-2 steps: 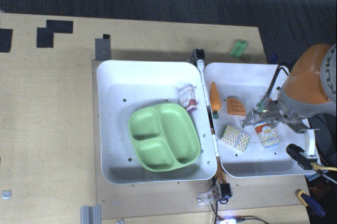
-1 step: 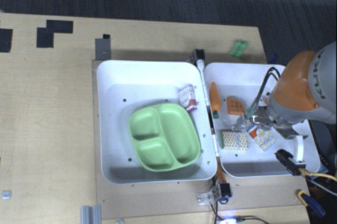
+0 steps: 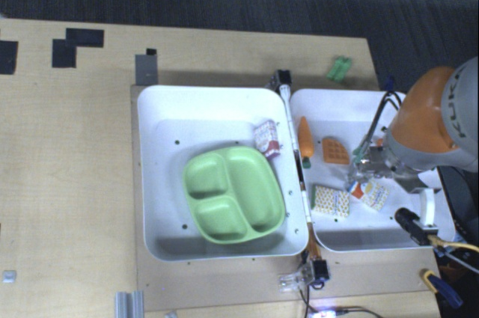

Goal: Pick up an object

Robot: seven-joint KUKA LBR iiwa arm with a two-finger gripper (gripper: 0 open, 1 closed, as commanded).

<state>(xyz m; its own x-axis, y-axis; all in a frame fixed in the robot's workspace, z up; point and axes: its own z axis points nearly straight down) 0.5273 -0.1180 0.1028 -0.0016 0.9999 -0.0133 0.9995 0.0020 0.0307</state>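
One packet (image 3: 372,194) just under tool (image 3: 361,176), right bin (image 3: 374,243).

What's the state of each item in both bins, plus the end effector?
green divided plate: right side up, flat in the left bin
small wrapped packet: lying beside the plate's far edge
carrot: lying in the right bin along the divider
waffle piece: lying flat
patterned packet: lying flat
end effector: low over the right bin, grip unclear
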